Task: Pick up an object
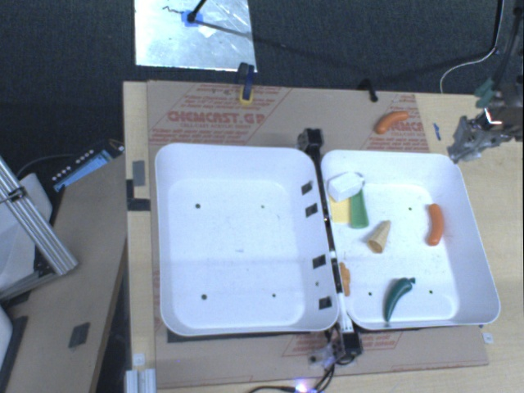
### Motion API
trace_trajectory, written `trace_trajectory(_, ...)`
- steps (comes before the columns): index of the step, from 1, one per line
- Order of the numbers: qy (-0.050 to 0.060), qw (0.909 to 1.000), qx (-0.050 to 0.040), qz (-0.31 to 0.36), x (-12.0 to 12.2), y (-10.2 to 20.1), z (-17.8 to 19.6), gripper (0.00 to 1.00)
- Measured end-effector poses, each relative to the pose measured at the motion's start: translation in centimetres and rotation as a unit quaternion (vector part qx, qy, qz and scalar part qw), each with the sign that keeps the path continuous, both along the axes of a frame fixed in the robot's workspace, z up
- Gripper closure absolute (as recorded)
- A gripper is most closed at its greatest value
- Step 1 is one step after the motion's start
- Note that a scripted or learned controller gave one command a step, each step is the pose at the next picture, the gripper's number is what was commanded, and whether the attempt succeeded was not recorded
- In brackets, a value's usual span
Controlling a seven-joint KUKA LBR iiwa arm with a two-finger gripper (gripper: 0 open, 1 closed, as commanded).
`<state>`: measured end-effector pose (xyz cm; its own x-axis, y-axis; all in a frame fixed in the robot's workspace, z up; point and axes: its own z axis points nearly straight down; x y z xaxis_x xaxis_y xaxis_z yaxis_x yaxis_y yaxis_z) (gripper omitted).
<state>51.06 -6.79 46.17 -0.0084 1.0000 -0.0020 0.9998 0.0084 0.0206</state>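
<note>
The right bin (471,219) holds several small items: a white block (345,185), a green and yellow piece (350,211), a tan cone (378,237), an orange sausage (435,223), a dark green pepper (398,296) and a small orange bit (345,277) by the left wall. My gripper (473,135) hangs at the far right, above the bench beyond the bin's back right corner, apart from every item. Nothing shows between its fingers.
The left bin (237,236) lies beside the right one, joined by a black clip strip (319,219). Another orange sausage (391,122) lies on the cardboard behind the right bin. A shiny sheet (193,23) lies at the back.
</note>
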Motion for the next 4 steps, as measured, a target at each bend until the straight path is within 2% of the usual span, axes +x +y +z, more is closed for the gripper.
trace_trajectory(1,0.004,1.0,0.0003,-0.002,-2.4,-0.5,7.8,1.0)
trace_trajectory(2,0.011,0.9999,-0.0014,-0.008,2.9,-13.6,7.2,1.0)
trace_trajectory(3,0.01,0.9999,0.0007,-0.005,-2.6,-13.9,5.4,1.0)
trace_trajectory(4,0.007,1.0,-0.0003,-0.001,4.7,-13.7,7.4,1.0)
